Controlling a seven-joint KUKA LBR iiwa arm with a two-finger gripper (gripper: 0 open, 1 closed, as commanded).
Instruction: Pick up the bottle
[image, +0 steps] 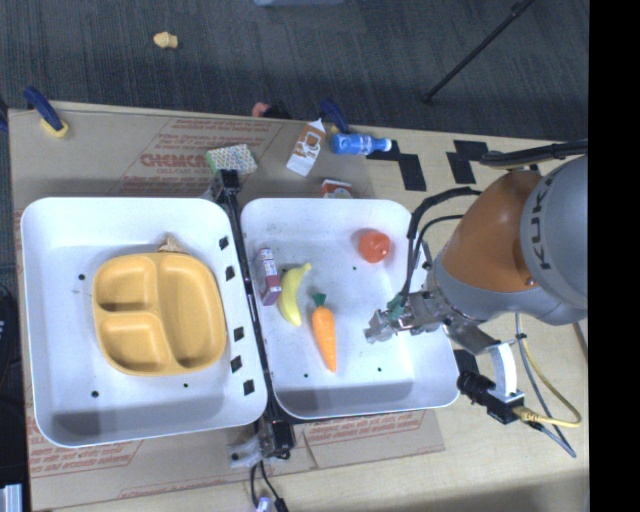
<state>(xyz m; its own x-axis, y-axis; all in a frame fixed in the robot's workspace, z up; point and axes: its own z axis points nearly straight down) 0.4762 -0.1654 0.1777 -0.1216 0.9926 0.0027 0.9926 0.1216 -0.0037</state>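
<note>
While the gripper (381, 326) hovers over the right bin (345, 395), its small, blurred tip hides its state: cannot tell. A blue bottle (358, 145) lies outside, behind the bin; the arm (520, 250) covers the bin's right rim.

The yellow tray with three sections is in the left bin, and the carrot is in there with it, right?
Not quite. In the camera view the yellow tray is in the left bin, but the carrot lies in the right bin, beside the banana.
</note>
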